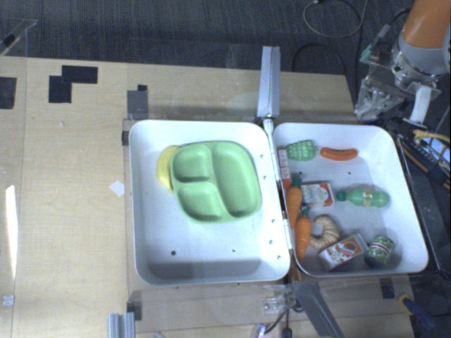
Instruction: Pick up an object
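My gripper [375, 103] hangs above the bench just past the far edge of the right bin [402, 162], near its back right corner. Nothing shows beneath it. Several toy foods lie in that bin: a bumpy green piece [301, 150], an orange-red sausage [339, 153], a green bottle [363, 198], a small carton [317, 192], two carrots [294, 201] [302, 235], a tan pastry [326, 229], a red and white carton [343, 251] and a green can [381, 248]. All of them lie apart from the gripper, below and to its left.
The left bin [151, 252] holds a green divided plate [215, 182] with a yellow item [165, 167] sticking out under its left edge. A metal post [268, 83] stands behind the gap between the bins. Cables and tools [426, 153] lie right of the right bin.
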